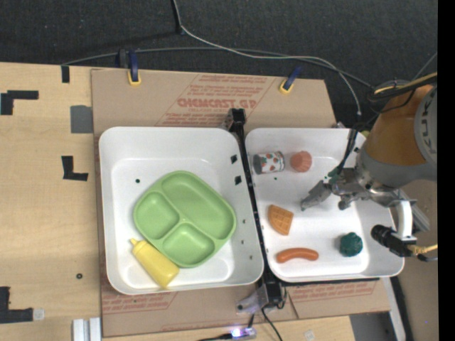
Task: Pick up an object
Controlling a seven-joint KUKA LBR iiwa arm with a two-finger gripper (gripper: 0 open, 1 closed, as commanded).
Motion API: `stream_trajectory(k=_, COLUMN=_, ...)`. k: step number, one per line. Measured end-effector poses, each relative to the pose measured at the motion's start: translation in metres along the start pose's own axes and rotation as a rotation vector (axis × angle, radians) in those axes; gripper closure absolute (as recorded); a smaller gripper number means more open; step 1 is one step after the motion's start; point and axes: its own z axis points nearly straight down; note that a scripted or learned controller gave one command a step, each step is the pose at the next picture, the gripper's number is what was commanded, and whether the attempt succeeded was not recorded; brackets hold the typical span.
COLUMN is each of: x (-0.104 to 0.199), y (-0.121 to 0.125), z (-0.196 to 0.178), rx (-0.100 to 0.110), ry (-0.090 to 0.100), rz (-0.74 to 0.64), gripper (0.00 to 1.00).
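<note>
The right bin holds a small can lying on its side, a reddish ball, an orange waffle-like wedge, a red sausage and a dark green lump. My gripper hangs over the middle of this bin, right of the wedge and above the green lump. Its fingers are spread open and nothing sits between them.
The left bin carries a green divided plate and a yellow squeeze bottle at its front left. A black divider runs between the bins. Cables cross the dark area behind the bench.
</note>
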Motion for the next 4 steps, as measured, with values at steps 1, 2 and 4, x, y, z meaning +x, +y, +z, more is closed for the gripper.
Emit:
stream_trajectory(k=1, x=0.001, y=-0.006, z=0.057, rx=-0.009, ry=-0.003, rz=0.003, gripper=0.00)
stream_trajectory(k=2, x=0.001, y=-0.006, z=0.047, rx=-0.009, ry=-0.004, rz=0.000, gripper=1.00)
stream_trajectory(k=4, x=0.008, y=-0.019, z=-0.059, rx=-0.010, ry=-0.002, rz=-0.001, gripper=1.00)
